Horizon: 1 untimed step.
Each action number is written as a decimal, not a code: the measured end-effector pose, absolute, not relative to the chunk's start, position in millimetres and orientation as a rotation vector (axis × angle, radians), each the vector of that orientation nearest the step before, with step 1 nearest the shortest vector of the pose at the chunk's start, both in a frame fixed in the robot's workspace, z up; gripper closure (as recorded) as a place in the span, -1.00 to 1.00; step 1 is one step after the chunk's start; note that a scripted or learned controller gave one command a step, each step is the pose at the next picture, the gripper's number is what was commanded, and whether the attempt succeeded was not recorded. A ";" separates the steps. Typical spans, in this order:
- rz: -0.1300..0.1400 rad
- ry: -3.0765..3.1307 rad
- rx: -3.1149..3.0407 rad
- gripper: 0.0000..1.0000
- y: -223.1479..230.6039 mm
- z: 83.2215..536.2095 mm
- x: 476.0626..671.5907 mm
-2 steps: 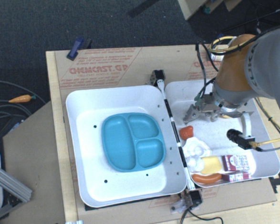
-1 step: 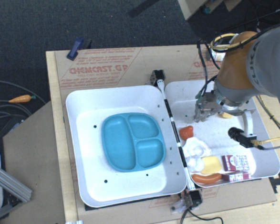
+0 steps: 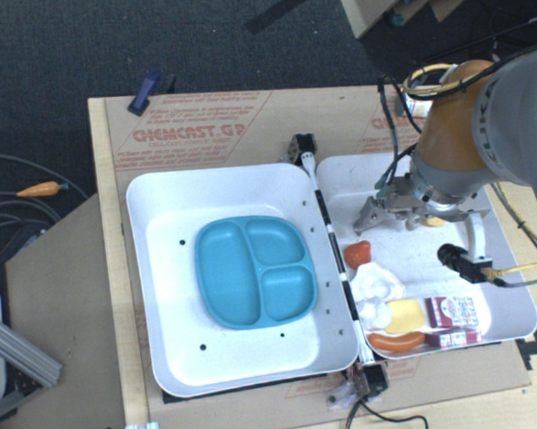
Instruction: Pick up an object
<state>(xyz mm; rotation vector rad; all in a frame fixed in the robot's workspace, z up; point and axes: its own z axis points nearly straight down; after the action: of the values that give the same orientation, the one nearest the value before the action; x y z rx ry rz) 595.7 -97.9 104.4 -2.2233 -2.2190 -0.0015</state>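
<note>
My gripper [image 3: 385, 221] hangs over the back part of the right bin [image 3: 506, 266], under the grey and orange wrist; its two fingers look spread, open, with nothing between them. Just in front of it and slightly left lies a small red item [image 3: 357, 251]. Further forward are a white crumpled item [image 3: 376, 287], a yellow piece [image 3: 405, 317], a sausage-like orange item [image 3: 396, 341] and a maroon and white carton [image 3: 455, 316], clustered in the bin's front.
The left bin [image 3: 159, 226] holds a blue divided plate [image 3: 255, 270]. A black ridge [image 3: 328, 232] separates the bins. A black fitting with a yellow cable [image 3: 464, 263] hangs off the arm over the right bin. Cardboard [image 3: 198, 127] lies beneath both bins.
</note>
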 end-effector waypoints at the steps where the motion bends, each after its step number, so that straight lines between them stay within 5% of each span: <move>1: 0.000 -2.222 -2.221 -1.00 -92.8 84.6 650.3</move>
<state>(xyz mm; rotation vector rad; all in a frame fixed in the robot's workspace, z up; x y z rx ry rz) 650.3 -92.8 84.6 -2.2207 -2.2219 -0.0005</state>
